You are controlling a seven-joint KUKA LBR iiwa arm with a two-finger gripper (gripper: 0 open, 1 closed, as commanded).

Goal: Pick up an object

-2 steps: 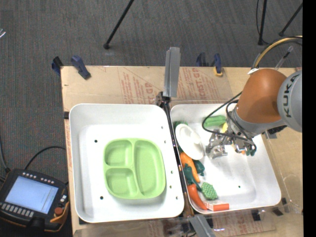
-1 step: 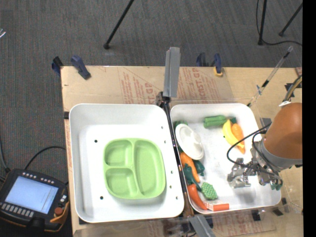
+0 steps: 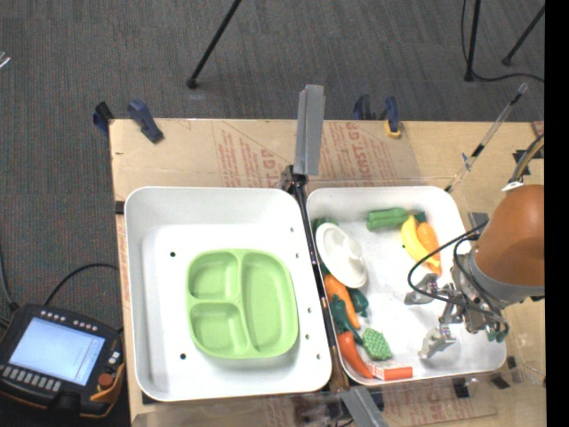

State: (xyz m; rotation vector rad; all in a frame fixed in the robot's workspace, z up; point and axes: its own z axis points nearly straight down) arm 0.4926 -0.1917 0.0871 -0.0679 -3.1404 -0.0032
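The right bin point(image 3: 449, 205) holds several toy foods: a green cucumber point(image 3: 388, 219), a yellow banana point(image 3: 410, 237) beside an orange piece point(image 3: 429, 236), a white dish point(image 3: 341, 254) leaning on the left wall, a carrot point(image 3: 335, 290), a green textured piece point(image 3: 377, 343), a red pepper point(image 3: 349, 354) and a small orange-and-white box point(image 3: 391, 373). My gripper point(image 3: 428, 320) hangs over the bin's bare right-front floor, open, its fingers spread with nothing between them. It is to the right of the green textured piece and below the banana.
The left bin point(image 3: 147, 238) carries a light green divided plate point(image 3: 242, 303). A grey post point(image 3: 309, 132) stands at the back between the bins. A teach pendant point(image 3: 58, 354) lies off the bench at lower left. Tripod legs cross the floor behind.
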